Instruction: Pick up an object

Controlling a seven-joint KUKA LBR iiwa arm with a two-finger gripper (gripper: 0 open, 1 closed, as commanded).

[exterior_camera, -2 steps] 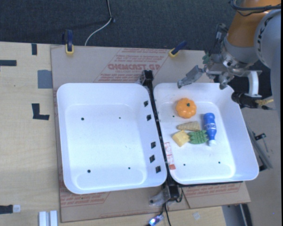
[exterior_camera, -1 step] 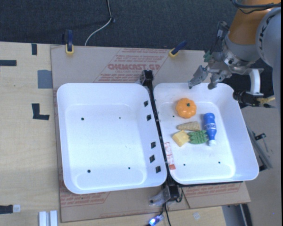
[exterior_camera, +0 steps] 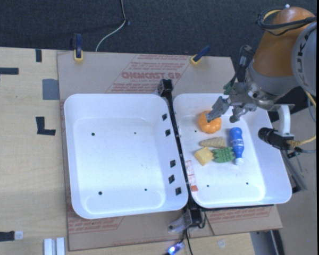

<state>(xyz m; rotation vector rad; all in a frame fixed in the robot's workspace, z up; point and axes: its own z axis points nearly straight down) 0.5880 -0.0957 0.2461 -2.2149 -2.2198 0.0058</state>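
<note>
- The hand [exterior_camera: 227,110] hangs low over the right bin [exterior_camera: 255,193], toward that bin's 11 o'clock corner, with its dark fingers [exterior_camera: 218,109] spread apart.
- One finger reaches down beside the orange ball-like object [exterior_camera: 208,124]; whether it touches the object I cannot tell.
- Nothing sits between the fingers, so I judge the pick as not yet made: the approach looks mostly done, while the close and the lift remain.
- The orange object lies on the bin floor, at 12 o'clock from the rest of the cluster.
- Below it lies a tan, corn-like piece [exterior_camera: 212,142], then a yellow block [exterior_camera: 203,155] touching a green leafy toy [exterior_camera: 223,154].
- A blue bottle [exterior_camera: 236,143] lies at 3 o'clock of these, white cap toward 6 o'clock.
- The left bin [exterior_camera: 117,195] sits beside the right one on the tabletop [exterior_camera: 21,142].
</note>
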